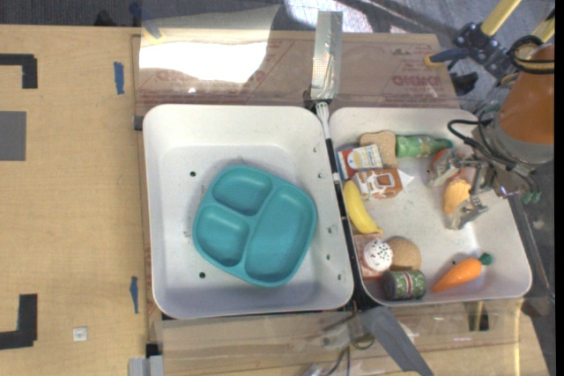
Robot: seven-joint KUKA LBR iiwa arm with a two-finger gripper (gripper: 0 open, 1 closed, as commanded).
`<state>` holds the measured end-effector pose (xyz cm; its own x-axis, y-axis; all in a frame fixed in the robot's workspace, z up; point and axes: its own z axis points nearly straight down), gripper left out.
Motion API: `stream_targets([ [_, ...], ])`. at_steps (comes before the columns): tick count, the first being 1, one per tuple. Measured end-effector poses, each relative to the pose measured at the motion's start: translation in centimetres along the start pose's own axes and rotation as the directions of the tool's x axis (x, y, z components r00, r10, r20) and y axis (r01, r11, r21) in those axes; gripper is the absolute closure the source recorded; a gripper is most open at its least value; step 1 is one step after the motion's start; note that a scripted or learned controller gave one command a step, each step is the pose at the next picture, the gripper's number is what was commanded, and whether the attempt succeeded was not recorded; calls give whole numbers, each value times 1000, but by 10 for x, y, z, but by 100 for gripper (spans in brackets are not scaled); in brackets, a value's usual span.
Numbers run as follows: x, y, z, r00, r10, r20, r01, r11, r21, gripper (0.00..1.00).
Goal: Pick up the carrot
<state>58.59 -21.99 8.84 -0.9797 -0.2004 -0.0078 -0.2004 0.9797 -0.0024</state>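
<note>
The carrot (458,272), orange with a green top, lies in the front right corner of the right bin (511,238), its green end pointing right. My gripper (471,205) hangs over the right side of this bin, behind the carrot and well apart from it. It sits right beside a yellow-orange fruit (455,193). The grey arm with its orange band (531,106) reaches in from the right edge.
The right bin also holds a banana (357,207), two small cartons (381,181), a bread slice (378,141), a green bottle (421,145), a spotted white ball (379,254), a brown bun (405,250) and a green can (404,283). A teal divided plate (256,225) lies in the left bin (176,145).
</note>
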Motion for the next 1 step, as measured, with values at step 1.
stream_targets([
  [1,-38,35,0,988,154,5,-154,988,0,0],
])
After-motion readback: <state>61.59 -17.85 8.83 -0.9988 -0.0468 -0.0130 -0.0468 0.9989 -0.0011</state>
